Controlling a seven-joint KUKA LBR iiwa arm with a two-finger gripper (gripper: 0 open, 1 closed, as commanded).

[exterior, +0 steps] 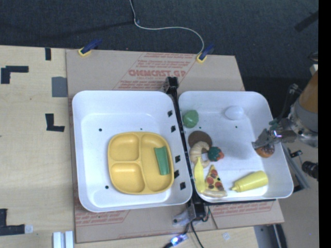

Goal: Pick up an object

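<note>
The jaws (267, 144) sit at the right wall of the right bin (243, 98), low over its floor, and a small brown-orange object (267, 150) lies right at their tips; whether it is pinched between them or merely beneath them I cannot tell, nor how wide they stand, since the wrist hardware blurs into it. The arm (309, 107) comes in over the rim from the right, which would explain why the nearest item along that wall is the one being addressed. The other candidates for picking lie further in: a yellow mustard bottle (250, 181) on its side near the front right corner, a pizza slice (213, 181) and a banana (198, 172) at the front left, a mushroom (199, 150) leaning on a brown disc (200, 137), a small red-and-green piece (215, 154) beside them, a green ball (190, 118) near the divider and a pale white lump (234, 112) toward the back. They are scattered loosely, as if tipped in, not arranged. The left bin (93, 105) holds a yellow divided plate (129, 161) with a green block (163, 160) resting in its right compartment. Both bins stand on a brown cardboard sheet (155, 71) clipped to a pale wooden counter (31, 138) marked with black tape; dark carpet (62, 14) and a white cable (155, 27) lie beyond.
</note>
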